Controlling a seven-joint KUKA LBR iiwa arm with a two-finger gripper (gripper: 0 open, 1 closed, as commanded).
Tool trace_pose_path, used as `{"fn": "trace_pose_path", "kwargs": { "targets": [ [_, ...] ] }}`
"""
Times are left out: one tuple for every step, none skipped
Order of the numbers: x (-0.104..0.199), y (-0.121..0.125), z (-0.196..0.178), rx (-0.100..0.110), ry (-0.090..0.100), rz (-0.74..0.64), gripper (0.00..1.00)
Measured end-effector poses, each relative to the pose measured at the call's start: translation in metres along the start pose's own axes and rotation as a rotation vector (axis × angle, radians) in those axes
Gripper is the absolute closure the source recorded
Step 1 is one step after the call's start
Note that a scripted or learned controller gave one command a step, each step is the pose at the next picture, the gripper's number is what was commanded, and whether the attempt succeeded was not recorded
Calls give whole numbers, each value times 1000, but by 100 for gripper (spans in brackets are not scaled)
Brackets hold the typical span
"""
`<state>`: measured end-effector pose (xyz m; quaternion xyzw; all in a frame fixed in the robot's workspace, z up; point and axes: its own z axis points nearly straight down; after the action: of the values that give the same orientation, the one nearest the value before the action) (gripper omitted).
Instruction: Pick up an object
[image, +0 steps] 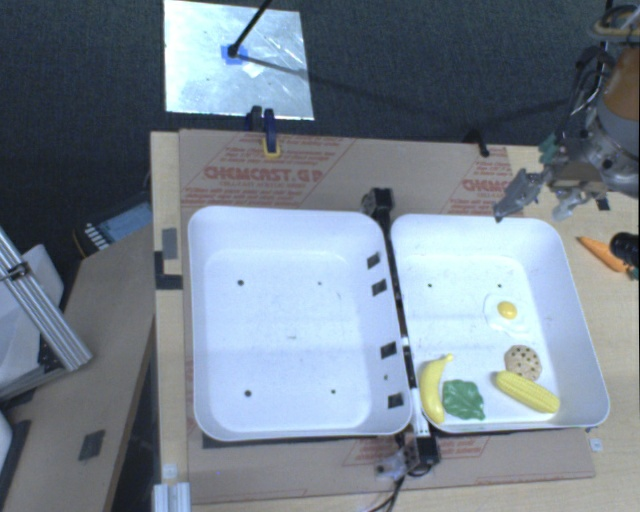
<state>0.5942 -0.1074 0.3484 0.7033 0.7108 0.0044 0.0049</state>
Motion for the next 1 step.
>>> {"fn": "trace_pose_path", "kwargs": {
  "targets": [
    [71, -45, -61, 4, 3, -2, 0]
  ]
}}
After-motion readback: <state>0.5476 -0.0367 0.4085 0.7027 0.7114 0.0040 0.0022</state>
